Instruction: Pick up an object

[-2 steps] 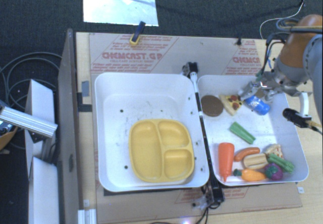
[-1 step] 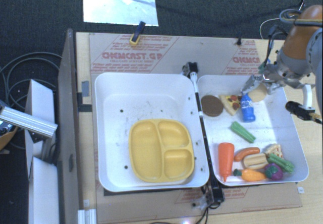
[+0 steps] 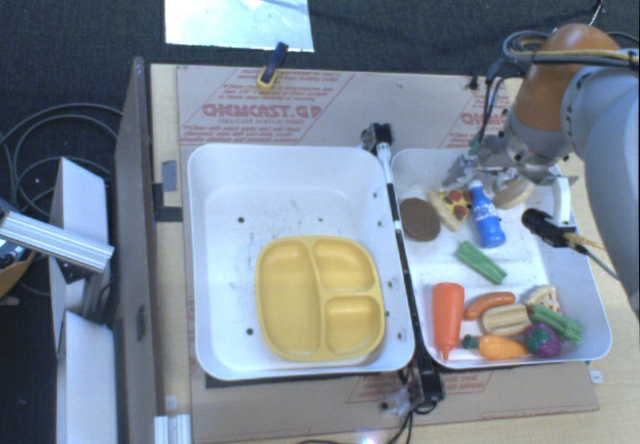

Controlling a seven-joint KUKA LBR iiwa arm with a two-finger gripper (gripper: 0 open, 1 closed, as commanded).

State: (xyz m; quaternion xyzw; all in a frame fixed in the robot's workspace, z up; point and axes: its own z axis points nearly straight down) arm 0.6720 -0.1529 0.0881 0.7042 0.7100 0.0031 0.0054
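Observation:
The right bin [image 3: 598, 324] holds toy food. A blue bottle [image 3: 487, 218] lies near its back, between a pizza slice [image 3: 451, 206] and a tan piece [image 3: 512, 192]. A brown round cookie [image 3: 420, 219] rests by the left wall. A green pod [image 3: 480, 261] sits mid-bin, and an orange carrot [image 3: 447, 316] stands toward the front. A hot dog [image 3: 497, 309] lies at the front right beside a purple and green cluster [image 3: 546, 332]. My gripper [image 3: 480, 168] hangs low over the back of this bin, just above the blue bottle's top.
The left bin [image 3: 225, 192] holds a yellow divided plate [image 3: 320, 296]. The grey arm [image 3: 600, 122] with its orange band covers the right bin's back right corner. A black part with a cable [image 3: 543, 226] juts over the bin's right side.

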